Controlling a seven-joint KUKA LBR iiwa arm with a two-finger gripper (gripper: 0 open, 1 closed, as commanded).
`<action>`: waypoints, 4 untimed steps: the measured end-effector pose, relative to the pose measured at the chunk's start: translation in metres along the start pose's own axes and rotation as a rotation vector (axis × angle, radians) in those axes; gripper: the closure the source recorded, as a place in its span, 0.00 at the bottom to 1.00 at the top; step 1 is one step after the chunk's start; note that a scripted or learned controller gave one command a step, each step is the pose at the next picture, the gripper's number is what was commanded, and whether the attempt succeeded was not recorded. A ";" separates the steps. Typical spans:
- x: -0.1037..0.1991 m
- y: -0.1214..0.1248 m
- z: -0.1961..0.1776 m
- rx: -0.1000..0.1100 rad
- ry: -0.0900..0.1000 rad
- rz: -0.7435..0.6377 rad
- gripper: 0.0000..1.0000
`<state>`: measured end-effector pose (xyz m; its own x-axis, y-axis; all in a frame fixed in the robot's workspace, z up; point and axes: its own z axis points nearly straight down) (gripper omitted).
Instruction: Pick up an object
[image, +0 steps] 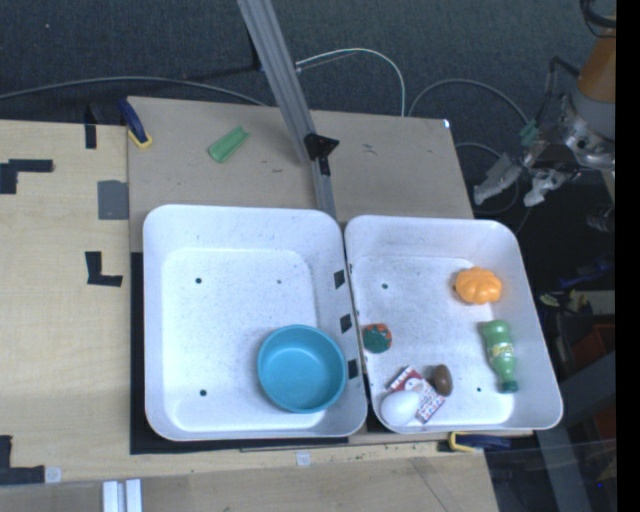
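The right bin (500, 240) holds an orange, pumpkin-like toy (478, 286), a green bottle (499, 352), a small green and red ball (377, 338), a brown lump (441, 379), a white egg (399, 407) and a red and white packet (424, 397). A blue bowl (301, 367) sits in the left bin (200, 250) near its front right corner. My gripper (516, 187) hangs beyond the right bin's far right corner, off the bench edge. It is open, with nothing between its fingers.
A grey slanted pole (290, 90) crosses the bench behind the bins and ends at a black bracket (320, 147). A green block (227, 144) and a blue and yellow clamp (135, 123) lie on the far bench. Cables (400, 75) run behind.
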<state>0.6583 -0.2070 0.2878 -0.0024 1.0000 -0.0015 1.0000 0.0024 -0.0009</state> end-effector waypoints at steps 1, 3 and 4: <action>0.000 0.000 0.000 0.001 0.000 0.000 0.00; -0.002 -0.006 0.110 0.007 0.002 0.001 0.00; 0.009 -0.006 0.170 0.007 0.002 0.001 0.00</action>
<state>0.6519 -0.1985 0.1183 -0.0018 1.0000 0.0009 1.0000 0.0018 -0.0077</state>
